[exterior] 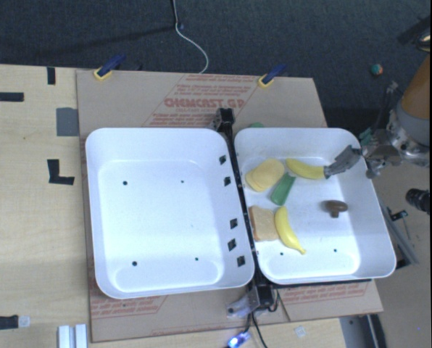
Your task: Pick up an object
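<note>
The right bin (368,216) holds several toy foods. A yellow lemon-like piece (264,174) lies beside a green block (282,188). A small banana (305,169) lies at the back and a second banana (287,230) towards the front. A tan bread slice (262,222) sits by the divider, and a small brown piece (336,208) lies alone to the right. My gripper (355,167) hangs over the bin's right rear part, just right of the back banana. It is open, with nothing between its fingers.
The left bin (104,194) adjoins the right bin along a black-clipped divider (234,194). Both bins rest on a cardboard sheet (194,100) held by clamps. A white cable (190,42) hangs at the back. The arm's orange band (419,93) is at the right edge.
</note>
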You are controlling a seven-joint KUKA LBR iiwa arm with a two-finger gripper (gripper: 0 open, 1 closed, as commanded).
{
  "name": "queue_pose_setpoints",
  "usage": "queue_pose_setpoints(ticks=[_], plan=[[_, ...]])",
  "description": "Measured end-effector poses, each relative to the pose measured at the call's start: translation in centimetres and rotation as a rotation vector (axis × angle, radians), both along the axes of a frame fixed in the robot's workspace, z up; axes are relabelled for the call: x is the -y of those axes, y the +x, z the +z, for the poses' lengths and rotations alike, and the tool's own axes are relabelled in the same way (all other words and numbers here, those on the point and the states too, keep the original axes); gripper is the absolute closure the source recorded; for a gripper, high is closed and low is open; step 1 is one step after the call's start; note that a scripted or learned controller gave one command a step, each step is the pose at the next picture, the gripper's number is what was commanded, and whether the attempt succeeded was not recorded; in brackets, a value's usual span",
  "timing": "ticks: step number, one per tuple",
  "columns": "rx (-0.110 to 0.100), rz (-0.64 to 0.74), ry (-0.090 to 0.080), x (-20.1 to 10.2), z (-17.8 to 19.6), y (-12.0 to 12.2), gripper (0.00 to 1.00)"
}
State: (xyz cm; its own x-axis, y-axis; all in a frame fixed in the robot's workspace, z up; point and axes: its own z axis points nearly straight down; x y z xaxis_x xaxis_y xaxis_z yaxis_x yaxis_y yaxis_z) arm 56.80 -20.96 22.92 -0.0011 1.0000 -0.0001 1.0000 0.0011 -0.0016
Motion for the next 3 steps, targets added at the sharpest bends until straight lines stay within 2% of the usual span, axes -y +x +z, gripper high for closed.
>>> queue_pose_setpoints(ticks=[1, 2, 3], plan=[[-0.007, 0.005, 0.004, -6.7, -7.0, -0.3, 0.0], [-0.005, 0.003, 0.001, -11.1, -15.0, -1.6, 0.0], [-0.002, 0.002, 0.002, -11.0, -13.6, -1.5, 1.0]])
